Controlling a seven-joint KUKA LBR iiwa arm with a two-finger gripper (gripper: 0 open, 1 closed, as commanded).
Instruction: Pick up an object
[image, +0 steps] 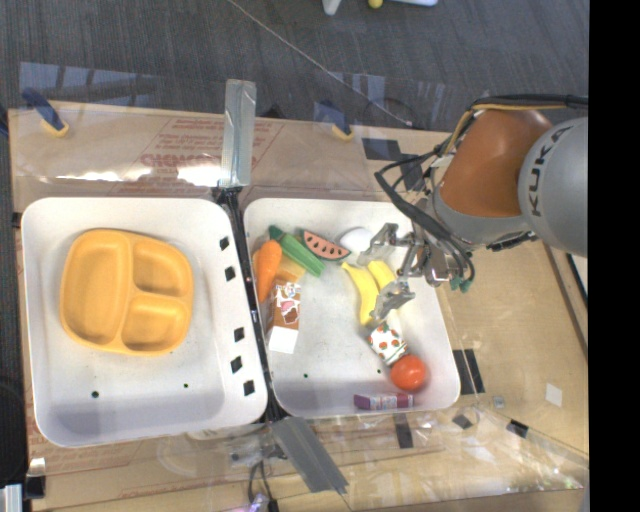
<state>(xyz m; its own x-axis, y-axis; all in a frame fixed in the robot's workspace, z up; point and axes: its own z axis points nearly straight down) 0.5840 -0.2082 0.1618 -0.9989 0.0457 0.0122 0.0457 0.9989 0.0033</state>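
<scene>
Half-hidden banana (366, 283), tool (392, 268) overlapping it

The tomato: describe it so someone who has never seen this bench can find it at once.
Start at the right-hand white bin, the one crowded with toy food. Go to its near right corner, below the banana and the gripper. There sits the tomato, a small round red-orange ball, the only plain sphere among longer, flatter pieces, just above a pink packet at the rim.
</scene>
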